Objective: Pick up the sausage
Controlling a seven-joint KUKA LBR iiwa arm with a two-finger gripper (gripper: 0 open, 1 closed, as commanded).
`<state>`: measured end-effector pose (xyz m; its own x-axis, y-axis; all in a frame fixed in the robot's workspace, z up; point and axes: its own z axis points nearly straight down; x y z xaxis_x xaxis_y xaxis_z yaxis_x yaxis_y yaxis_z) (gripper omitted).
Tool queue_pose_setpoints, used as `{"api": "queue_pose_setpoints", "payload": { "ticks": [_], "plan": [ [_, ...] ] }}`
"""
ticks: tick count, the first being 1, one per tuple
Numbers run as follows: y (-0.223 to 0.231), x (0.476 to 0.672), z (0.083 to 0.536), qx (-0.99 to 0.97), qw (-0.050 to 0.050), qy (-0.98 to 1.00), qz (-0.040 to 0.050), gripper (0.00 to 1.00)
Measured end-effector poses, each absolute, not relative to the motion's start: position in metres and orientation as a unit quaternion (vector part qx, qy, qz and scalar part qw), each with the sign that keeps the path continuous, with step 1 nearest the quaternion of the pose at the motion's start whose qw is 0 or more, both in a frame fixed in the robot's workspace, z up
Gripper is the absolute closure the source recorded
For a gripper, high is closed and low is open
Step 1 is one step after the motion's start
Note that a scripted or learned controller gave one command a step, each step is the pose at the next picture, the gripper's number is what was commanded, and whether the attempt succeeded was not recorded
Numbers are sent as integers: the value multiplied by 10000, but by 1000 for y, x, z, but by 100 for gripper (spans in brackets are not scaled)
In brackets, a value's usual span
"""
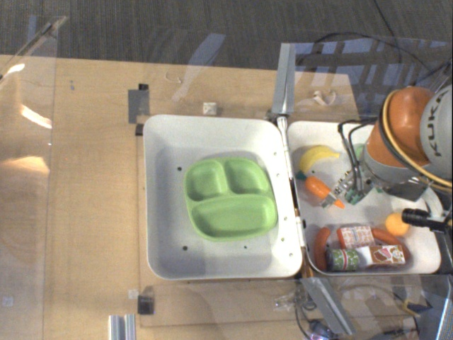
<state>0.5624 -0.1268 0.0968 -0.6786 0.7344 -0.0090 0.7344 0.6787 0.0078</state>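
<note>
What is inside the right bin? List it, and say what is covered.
Inside the right bin: a banana, a carrot, the sausage by the left wall, a red packet, a can and an orange piece. The arm covers the bin's upper right part.

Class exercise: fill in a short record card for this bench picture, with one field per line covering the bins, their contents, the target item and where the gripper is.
left bin: holds a green divided plate
right bin: holds the food items
sausage: reddish, at the bin's lower left, beside the can
carrot: orange, just left of the gripper
banana: yellow, near the bin's top left
gripper: low over the right bin, above the sausage in the view, holding nothing visible
task state: sausage not yet picked up
</note>
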Motion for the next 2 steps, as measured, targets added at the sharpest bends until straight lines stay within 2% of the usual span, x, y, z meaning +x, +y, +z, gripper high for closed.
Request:
{"api": "queue_pose_setpoints", "payload": {
  "ticks": [1,2],
  "plan": [
    [-115,549,286,5364,47,8440,19,100],
    [-130,548,220,4018,34,9157,9,100]
  ]
}}
